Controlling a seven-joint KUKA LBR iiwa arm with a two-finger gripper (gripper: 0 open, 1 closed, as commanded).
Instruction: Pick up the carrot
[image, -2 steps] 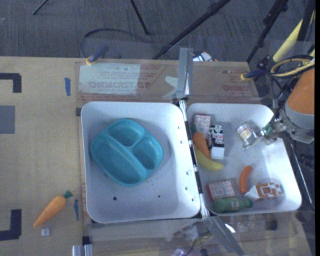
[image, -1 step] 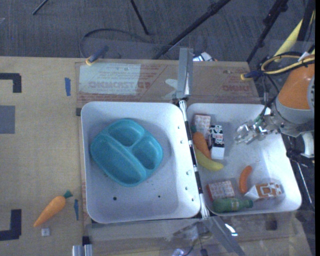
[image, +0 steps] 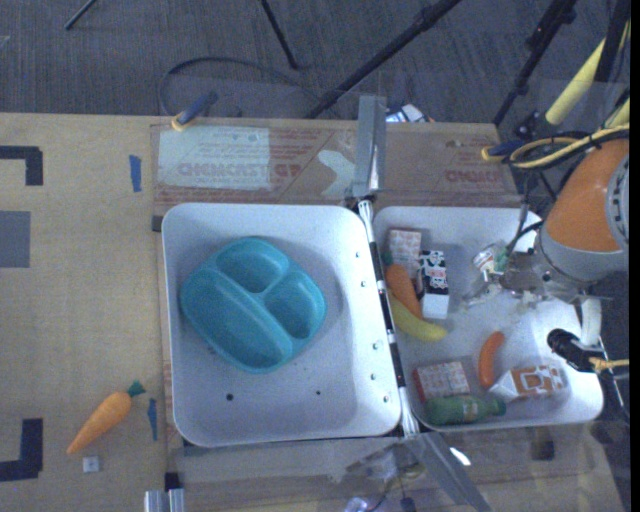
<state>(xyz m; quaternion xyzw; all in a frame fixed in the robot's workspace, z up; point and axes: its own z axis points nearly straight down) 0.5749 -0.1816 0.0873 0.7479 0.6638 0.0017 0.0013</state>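
Carrot lies ungrasped in the right bin; the gripper hovers nearby, grip state unclear. Pickup remains.

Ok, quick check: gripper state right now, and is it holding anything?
Gripper: over the right bin, near its upper right area. Open or closed cannot be told from this view, and nothing is visibly held.

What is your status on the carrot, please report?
Gripper over right bin, grip unclear. Carrot lies by banana, milk carton close beside.
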